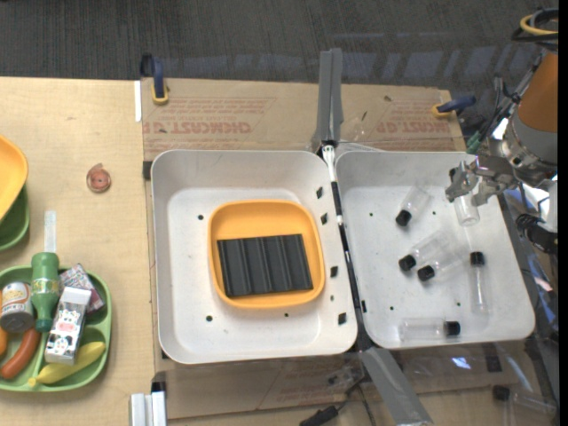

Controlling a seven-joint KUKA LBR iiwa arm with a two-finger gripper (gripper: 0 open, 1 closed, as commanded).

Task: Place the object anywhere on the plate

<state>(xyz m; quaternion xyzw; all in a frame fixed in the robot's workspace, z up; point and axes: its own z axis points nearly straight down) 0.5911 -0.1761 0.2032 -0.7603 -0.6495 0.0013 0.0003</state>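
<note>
Here the gripper [469,185] hangs over the upper right corner of the right bin [382,327], and a clear vial [467,208] appears to sit upright between its narrowly set fingers, though metal and clear plastic blur together there and the grip is hard to be sure of. The grey arm [537,114], with its orange band, is cut off by the right edge of the view.

The right bin carries transparent vials with black caps, and their clear bodies nearly vanish against the white floor. Five caps can be counted loose in the bin: one near the upper middle [404,217], two close together near the centre [408,261], one towards the right wall [477,258], and one by the lower edge [452,328]. Where one vial ends and the next begins is hard to tell.

The left bin [177,327] holds one orange plate [266,216] at its centre, with a dark ribbed slab [266,265] lying on it.

On the bench's left side, a green tray [89,362] of toy food sits at the lower left corner, cut off by the edge. An orange dish [11,180] above it is likewise cut off. A small pink disc [98,178] lies alone nearby.
</note>
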